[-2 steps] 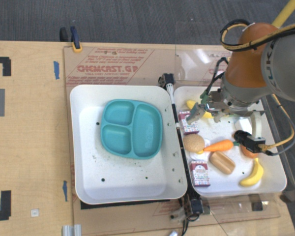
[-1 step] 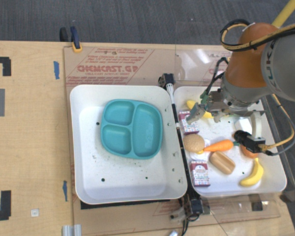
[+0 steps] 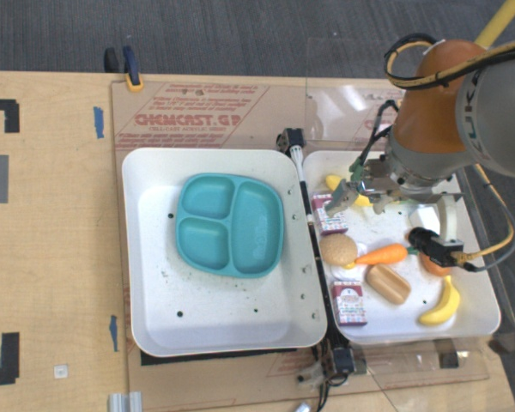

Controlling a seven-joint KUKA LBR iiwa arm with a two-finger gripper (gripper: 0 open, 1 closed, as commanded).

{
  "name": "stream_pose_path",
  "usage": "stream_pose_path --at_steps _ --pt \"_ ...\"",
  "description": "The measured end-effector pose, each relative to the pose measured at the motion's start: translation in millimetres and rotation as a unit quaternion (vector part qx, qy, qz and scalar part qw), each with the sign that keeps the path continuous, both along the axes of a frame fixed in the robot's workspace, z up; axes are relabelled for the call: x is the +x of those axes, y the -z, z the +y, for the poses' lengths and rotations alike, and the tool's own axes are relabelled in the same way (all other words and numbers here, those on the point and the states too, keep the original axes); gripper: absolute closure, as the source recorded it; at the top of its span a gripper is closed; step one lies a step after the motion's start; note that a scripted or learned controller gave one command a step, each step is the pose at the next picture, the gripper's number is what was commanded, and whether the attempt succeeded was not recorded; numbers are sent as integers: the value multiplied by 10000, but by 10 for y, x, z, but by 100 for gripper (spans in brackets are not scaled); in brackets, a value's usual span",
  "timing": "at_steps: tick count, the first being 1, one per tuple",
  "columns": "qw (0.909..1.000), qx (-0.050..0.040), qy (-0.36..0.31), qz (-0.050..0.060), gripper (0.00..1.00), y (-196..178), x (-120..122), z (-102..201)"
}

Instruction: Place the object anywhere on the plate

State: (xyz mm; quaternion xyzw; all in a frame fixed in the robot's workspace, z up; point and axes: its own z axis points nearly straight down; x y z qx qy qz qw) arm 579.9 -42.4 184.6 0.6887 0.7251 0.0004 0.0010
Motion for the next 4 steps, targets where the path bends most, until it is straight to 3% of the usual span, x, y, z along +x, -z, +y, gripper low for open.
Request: stream_pose_path --at_steps 4 --pt "10000 0 0 0 0 0 0 0"
